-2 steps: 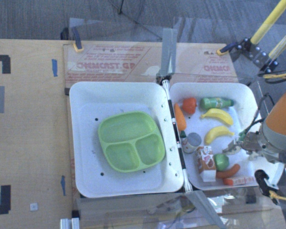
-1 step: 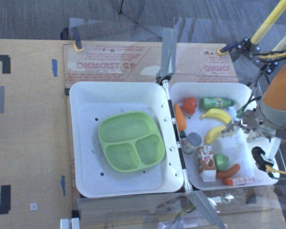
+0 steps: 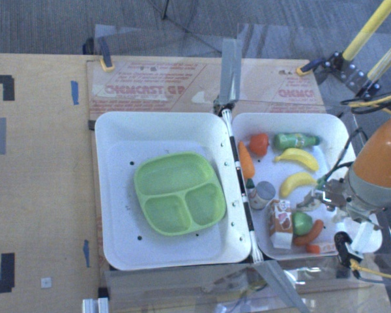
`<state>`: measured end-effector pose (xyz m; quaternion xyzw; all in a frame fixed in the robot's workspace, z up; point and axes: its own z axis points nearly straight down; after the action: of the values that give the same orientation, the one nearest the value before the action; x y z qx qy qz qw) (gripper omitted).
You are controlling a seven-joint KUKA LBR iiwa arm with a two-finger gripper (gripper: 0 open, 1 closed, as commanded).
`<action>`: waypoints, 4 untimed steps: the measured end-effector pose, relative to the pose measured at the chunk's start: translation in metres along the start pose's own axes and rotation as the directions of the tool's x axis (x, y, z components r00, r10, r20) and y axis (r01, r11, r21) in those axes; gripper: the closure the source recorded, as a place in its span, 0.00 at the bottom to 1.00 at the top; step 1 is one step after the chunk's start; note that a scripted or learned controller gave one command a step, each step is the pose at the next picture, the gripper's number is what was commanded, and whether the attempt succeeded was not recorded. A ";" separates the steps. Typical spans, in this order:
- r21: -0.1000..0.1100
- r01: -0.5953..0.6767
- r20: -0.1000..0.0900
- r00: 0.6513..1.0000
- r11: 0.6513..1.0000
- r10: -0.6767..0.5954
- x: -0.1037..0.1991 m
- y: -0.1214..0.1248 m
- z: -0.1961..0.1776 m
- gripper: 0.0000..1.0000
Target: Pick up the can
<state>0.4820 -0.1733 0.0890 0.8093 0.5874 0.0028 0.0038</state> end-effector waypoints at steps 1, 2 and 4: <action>0.000 0.286 -0.004 0.958 0.958 -0.286 -0.032 0.011 0.000 0.00; -0.001 0.290 -0.011 0.957 0.957 -0.290 -0.017 0.068 -0.001 0.00; -0.001 0.157 0.000 0.988 0.988 -0.157 0.006 -0.001 0.000 0.00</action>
<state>0.4828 -0.1671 0.0889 0.7606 0.6492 0.0026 0.0042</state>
